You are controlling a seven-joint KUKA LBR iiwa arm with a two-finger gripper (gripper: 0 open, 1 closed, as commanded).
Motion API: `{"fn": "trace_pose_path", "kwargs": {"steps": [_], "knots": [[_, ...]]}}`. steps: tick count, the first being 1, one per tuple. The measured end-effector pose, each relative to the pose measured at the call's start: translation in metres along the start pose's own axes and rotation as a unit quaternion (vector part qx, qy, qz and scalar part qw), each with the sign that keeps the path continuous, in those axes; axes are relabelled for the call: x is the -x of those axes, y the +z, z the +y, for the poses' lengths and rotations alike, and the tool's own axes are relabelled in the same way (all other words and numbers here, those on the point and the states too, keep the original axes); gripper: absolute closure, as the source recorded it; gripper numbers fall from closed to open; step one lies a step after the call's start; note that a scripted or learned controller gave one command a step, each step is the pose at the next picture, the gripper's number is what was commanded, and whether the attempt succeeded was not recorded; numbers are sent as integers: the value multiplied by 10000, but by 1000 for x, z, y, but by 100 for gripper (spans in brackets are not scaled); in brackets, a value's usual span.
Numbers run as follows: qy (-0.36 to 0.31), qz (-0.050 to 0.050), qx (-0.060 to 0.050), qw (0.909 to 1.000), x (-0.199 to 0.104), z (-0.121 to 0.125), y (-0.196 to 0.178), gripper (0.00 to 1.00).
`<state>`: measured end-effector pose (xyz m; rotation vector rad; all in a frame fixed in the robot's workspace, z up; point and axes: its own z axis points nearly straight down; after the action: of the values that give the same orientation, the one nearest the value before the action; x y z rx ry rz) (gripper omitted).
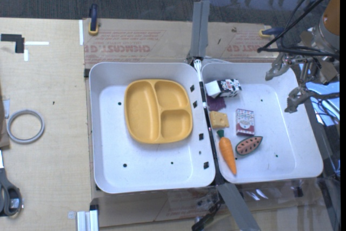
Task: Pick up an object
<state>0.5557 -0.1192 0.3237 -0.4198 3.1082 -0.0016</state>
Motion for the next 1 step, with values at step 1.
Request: {"fn": "trace_pose_path", "kwargs": {"steps": [1], "knots": [[1217, 20, 6, 9926, -18, 31, 140, 0]]}}
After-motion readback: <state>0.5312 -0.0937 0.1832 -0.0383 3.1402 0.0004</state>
